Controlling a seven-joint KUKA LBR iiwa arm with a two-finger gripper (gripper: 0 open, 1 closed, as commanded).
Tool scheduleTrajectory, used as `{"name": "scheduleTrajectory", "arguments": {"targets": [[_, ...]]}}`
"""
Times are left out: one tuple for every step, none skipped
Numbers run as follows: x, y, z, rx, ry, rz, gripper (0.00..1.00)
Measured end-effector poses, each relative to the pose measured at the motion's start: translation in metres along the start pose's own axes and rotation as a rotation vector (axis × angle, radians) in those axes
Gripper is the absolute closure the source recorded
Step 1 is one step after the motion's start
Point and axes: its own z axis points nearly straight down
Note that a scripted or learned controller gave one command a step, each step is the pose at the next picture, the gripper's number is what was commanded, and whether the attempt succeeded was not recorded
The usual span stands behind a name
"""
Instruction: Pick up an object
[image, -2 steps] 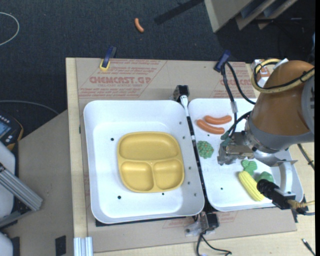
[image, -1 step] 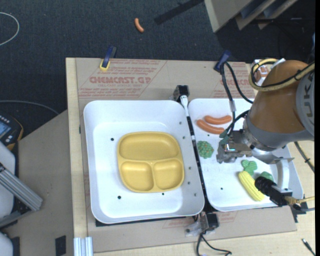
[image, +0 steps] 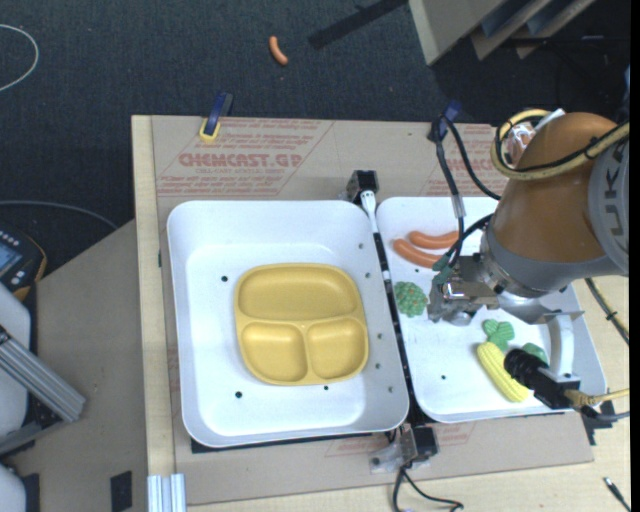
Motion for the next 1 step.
{"name": "scheduleTrajectory", "arguments": {"targets": [[-0.0140,-0.0139,0.0063,0.007,0.001,0.005,1.00]]}}
